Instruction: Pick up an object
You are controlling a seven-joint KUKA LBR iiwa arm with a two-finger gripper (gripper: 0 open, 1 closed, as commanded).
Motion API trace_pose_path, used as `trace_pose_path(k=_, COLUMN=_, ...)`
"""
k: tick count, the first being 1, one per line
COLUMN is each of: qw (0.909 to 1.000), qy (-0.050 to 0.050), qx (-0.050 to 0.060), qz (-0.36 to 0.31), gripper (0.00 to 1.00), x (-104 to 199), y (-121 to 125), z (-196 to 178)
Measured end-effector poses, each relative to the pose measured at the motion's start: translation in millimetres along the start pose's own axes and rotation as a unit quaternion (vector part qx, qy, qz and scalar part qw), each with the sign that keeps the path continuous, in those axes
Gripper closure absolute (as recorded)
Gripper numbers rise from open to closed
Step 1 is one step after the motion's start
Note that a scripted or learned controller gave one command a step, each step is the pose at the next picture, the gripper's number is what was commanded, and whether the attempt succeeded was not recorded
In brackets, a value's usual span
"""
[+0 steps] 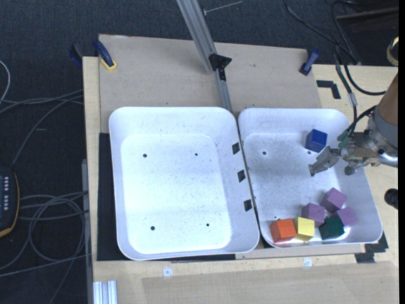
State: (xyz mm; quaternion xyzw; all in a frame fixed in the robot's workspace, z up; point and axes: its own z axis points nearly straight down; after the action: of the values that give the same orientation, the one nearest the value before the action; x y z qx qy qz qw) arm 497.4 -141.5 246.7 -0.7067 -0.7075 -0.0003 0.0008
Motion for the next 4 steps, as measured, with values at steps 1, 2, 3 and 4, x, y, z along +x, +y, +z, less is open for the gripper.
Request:
trace_pose_path(k=1, qw=1.0000, qy=0.000, qx=-0.001, qz=0.000, gripper=0.00, x=0, y=0, z=0)
trace_pose_path(k=2, qw=1.0000, qy=0.000, qx=0.003, qz=0.001, gripper=0.00, x=-7, y=-5, z=46)
trace_pose_path(k=3, qw=1.0000, qy=0.001, qx=0.003, qz=0.001, gripper=0.00, x=-13, y=-14, z=98)
trace_pose_path(k=4, qw=1.0000, qy=0.001, qx=0.002, qz=0.000, gripper=0.00, x=-12, y=-15, z=150)
